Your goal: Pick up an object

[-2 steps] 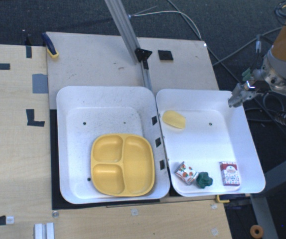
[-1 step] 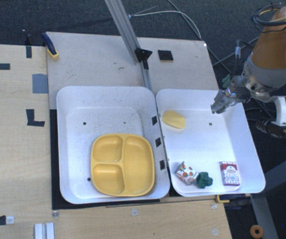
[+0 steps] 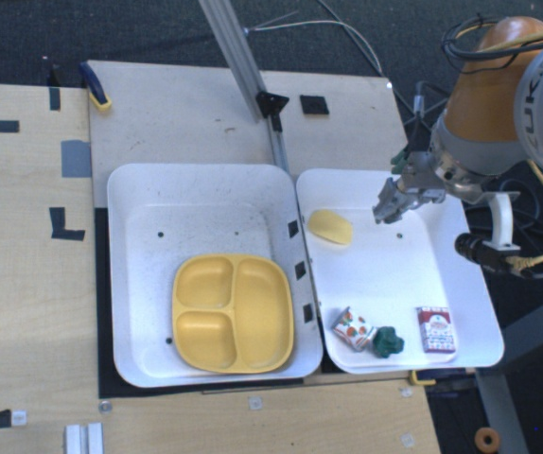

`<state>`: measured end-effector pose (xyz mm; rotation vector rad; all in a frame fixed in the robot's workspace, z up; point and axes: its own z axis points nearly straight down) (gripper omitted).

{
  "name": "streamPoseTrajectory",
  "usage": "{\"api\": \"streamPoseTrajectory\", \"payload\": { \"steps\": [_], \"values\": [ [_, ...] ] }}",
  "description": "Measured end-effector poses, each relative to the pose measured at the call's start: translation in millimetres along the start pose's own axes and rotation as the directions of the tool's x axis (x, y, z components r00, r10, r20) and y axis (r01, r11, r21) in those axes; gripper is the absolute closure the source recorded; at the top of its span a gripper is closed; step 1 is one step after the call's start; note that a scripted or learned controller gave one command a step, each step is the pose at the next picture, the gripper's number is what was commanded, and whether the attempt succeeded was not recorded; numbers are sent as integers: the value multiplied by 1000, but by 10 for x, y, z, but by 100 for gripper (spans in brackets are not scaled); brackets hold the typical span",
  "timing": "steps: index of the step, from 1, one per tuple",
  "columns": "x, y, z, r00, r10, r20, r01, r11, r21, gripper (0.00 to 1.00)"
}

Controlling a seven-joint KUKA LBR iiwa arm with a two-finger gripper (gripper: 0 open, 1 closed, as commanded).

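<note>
In the right bin (image 3: 413,282) lie a pale yellow rounded object (image 3: 330,227) near the back left, a small red-and-white packet (image 3: 352,329) with a dark green object (image 3: 388,342) beside it at the front, and a red-and-white box (image 3: 435,330) at the front right. My gripper (image 3: 390,208) hangs over the back of the right bin, a little to the right of the yellow object. Nothing shows between its fingers.
The left bin (image 3: 139,225) holds a yellow divided tray (image 3: 233,312). A slanted metal pole (image 3: 238,45) and cables run behind the bins. The arm's orange band (image 3: 499,55) stands at the right edge, over the bin's far right corner.
</note>
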<state>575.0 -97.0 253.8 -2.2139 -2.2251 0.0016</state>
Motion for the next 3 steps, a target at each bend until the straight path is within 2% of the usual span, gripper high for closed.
{"api": "streamPoseTrajectory", "payload": {
  "steps": [1, 3],
  "values": [
    [515, -119, 48, 1000, 2, 1, -2, 1000, 0, 100],
    [1681, -110, 322, 1000, 0, 1, 0, 1000, 1, 100]
  ]
}}
